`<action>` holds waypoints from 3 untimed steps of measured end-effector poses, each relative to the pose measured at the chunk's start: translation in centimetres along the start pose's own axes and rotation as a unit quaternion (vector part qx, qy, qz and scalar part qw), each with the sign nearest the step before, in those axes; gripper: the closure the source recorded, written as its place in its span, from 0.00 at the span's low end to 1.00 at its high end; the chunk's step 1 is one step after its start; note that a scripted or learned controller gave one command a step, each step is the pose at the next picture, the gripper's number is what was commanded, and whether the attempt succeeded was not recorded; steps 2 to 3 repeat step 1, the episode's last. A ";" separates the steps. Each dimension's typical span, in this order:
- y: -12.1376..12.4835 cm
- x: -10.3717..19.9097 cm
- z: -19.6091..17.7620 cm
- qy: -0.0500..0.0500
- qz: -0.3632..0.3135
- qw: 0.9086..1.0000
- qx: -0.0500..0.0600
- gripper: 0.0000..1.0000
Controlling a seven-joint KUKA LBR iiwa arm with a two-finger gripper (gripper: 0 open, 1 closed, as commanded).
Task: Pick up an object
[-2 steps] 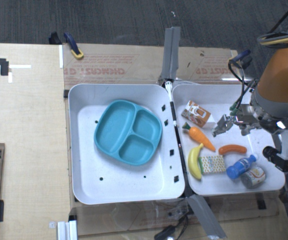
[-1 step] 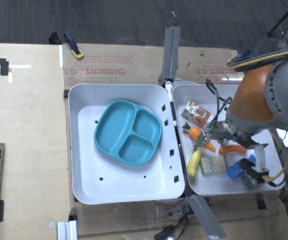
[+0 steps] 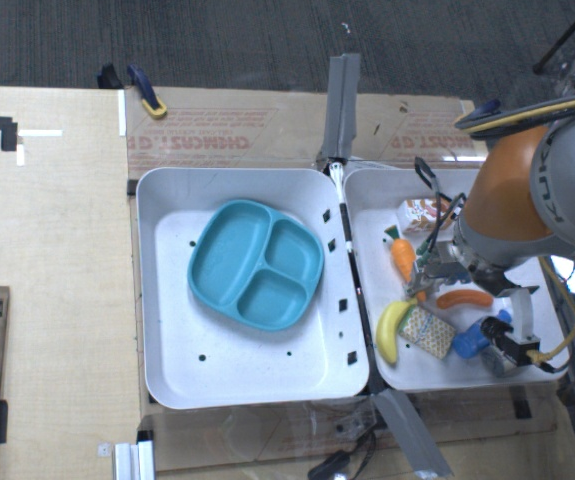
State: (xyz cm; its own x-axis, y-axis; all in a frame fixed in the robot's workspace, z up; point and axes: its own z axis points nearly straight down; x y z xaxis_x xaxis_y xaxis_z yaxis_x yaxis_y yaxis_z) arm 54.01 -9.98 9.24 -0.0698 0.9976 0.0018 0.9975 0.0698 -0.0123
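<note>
Camera view: left bin (image 3: pixel 157 268) holds a blue divided plate (image 3: pixel 257 264). Right bin (image 3: pixel 367 208) is crowded with a carrot (image 3: pixel 403 258), banana (image 3: pixel 391 330), patterned pouch (image 3: pixel 428 332) and blue toy (image 3: pixel 470 341). Gripper (image 3: pixel 425 280) sits low between carrot and pouch; jaws' opening cannot be told.

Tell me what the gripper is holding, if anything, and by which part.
Cannot be told. The gripper is low in the right bin, among the carrot, banana and other items, with nothing visibly between its fingers.
</note>
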 end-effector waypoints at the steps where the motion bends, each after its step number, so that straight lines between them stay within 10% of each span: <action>1: 6.2 6.9 -9.9 -0.001 0.018 1.000 -0.005 1.00; 3: 6.2 6.9 -9.9 -0.001 0.018 1.000 -0.005 1.00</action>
